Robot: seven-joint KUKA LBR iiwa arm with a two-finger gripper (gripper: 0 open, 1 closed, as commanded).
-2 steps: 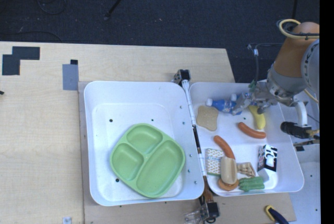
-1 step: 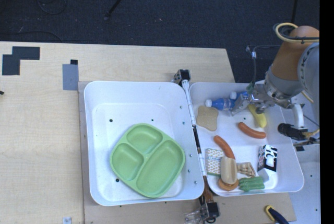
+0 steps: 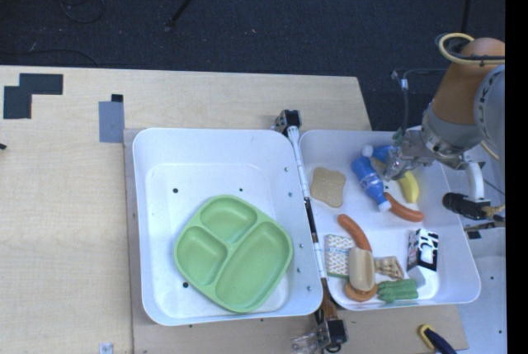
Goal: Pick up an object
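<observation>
The right bin (image 3: 459, 278) holds a heap of toy food. A blue bottle (image 3: 370, 181) lies slanted near its middle, and a tan bread slice (image 3: 328, 186) lies to the bottle's left. My gripper (image 3: 401, 162) hangs over the bin's far right part, just right of the blue bottle and directly above a yellow banana (image 3: 409, 186) and an orange sausage (image 3: 403, 210). Nothing can be seen held in it. A second orange sausage (image 3: 355, 231) lies nearer the bin's middle.
At the right bin's front lie a patterned cracker (image 3: 337, 255), a hot dog bun (image 3: 360, 269), a green piece (image 3: 398, 291) and a black-and-white box (image 3: 423, 250). The left bin (image 3: 157, 171) holds a green divided plate (image 3: 234, 252). The arm (image 3: 462, 101) comes in from the right.
</observation>
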